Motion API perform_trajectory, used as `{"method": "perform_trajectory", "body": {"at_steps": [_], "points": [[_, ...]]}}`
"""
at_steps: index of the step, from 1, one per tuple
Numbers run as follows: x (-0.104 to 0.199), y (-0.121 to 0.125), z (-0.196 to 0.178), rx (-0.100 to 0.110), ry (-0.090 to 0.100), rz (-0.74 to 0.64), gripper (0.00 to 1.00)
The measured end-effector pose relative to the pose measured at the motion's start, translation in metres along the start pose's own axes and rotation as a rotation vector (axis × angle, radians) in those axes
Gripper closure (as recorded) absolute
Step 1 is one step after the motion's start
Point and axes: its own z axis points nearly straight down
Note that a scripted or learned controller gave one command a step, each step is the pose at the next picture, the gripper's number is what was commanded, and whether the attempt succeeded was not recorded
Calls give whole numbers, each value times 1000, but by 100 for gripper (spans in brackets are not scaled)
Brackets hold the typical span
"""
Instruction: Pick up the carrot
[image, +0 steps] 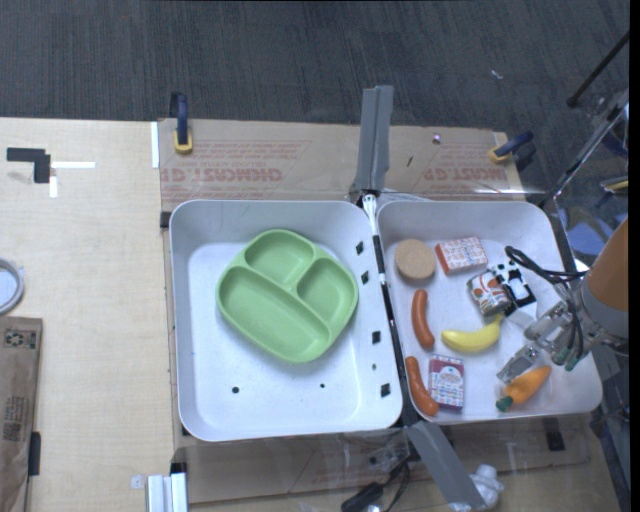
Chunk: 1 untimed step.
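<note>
The carrot (527, 385), orange with a green tip, lies near the front right corner of the right bin (560, 240). My gripper (533, 346) hangs just above and behind it, coming in from the right edge. Its two silvery fingers (519, 364) stand apart with nothing between them, and the lower one is close over the carrot's thick end. The gripper is open and holds nothing.
The right bin also holds a banana (471, 338), two sausages (422, 318) (420, 387), a round bun (415, 260), a red box (461, 254), a small can (488, 292) and a small carton (447, 382). A green divided plate (287, 294) lies in the left bin (195, 300).
</note>
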Motion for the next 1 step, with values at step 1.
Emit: {"method": "perform_trajectory", "body": {"at_steps": [1], "points": [[-13, 5, 9, 0, -2, -173, 0]]}}
